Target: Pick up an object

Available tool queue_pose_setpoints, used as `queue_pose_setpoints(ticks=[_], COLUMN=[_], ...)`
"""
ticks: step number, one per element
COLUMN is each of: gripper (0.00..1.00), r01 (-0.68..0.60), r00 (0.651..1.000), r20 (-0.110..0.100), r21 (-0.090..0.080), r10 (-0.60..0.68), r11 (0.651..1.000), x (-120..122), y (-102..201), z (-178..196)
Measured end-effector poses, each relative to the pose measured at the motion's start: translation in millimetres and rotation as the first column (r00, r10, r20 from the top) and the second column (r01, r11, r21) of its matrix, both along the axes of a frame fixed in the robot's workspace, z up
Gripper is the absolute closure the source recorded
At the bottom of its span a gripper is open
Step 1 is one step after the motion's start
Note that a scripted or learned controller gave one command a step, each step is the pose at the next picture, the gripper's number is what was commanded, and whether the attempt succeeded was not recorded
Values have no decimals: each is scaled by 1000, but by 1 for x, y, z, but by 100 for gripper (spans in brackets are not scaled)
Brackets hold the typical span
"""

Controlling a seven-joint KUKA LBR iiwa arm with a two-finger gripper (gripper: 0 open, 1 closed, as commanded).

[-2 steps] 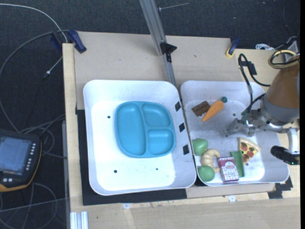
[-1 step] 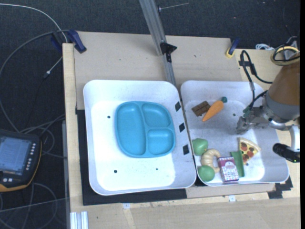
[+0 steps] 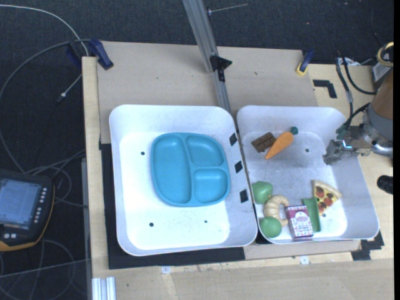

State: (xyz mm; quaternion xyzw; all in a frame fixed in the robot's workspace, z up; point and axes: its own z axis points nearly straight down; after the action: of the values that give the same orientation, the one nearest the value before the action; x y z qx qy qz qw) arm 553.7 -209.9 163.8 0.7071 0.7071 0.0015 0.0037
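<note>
No object had yet been lifted, so the job stood at its approach step. The likeliest target, judging by nearness, was the toy carrot point(image 3: 279, 144), which lay on the floor of the right bin point(image 3: 275, 114) to the left of the fingers point(image 3: 331, 152) and a little farther from the camera, its green tip pointing up and right. A small brown block point(image 3: 263, 141) touched or nearly touched the carrot's far side, farther left from the fingers. The fingers hovered over the right bin near its right wall, and nothing showed between them; whether they stood open or closed could not be told at this size (they read as a small grey cluster).

Below and slightly left of the fingers lay a pizza slice point(image 3: 326, 194). Farther down-left sat a tight cluster: a red box point(image 3: 299, 222) against a green stick point(image 3: 312, 214), a pale bread-like piece point(image 3: 275, 204) and two green round pieces point(image 3: 262, 191).

The next move would probably call for a shift leftward and a descent over the carrot, with the fingers set across its narrow body and clear of the brown block.

Room looked fair: bare bin floor lay between the fingers and the carrot. The bin's right wall was close behind the fingers, so travel that way was cramped. The left bin point(image 3: 125, 167), holding a blue divided plate point(image 3: 189, 169), lay well apart across the counter point(image 3: 156, 74).
</note>
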Motion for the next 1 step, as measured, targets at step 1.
queue_pose_setpoints(ticks=[1], gripper=[100], r01=[-1], r00=[1000], r20=[-1], r21=[1], r10=[1], r11=[1000], x=[-6], y=[1], z=[47])
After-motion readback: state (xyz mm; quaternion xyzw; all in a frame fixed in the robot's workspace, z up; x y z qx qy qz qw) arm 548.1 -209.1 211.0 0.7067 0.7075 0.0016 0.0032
